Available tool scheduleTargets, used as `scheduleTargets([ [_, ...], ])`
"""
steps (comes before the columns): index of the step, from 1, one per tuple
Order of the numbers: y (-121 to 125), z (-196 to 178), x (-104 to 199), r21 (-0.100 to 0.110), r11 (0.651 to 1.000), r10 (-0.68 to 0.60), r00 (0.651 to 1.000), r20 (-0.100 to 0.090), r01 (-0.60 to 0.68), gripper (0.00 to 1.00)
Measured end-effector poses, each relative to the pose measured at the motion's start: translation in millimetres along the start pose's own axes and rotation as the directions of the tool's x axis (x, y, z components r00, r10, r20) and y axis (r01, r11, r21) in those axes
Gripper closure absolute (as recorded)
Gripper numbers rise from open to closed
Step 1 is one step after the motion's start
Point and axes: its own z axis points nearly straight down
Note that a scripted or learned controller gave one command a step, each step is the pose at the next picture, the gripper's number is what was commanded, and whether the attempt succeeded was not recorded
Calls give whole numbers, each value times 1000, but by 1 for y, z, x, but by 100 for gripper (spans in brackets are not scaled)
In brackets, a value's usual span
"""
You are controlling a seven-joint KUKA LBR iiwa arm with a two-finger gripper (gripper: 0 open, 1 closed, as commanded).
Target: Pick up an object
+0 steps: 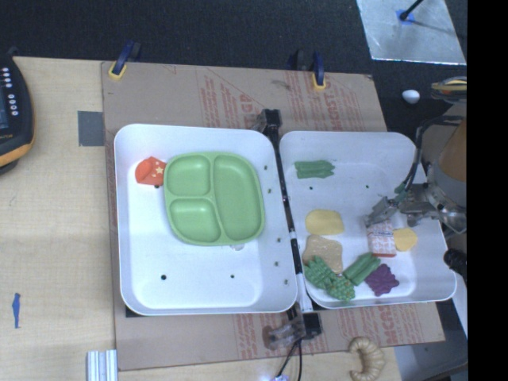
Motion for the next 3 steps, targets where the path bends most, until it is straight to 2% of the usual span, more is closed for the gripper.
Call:
scheduleTargets([
  [1,-49,46,19,13,1000,-3,1000,-7,3,0],
  [2,-46,34,17,8,1000,-5,1000,-3,5,100],
  [3,37,44,67,0,1000,-11,1000,-3,11,100],
])
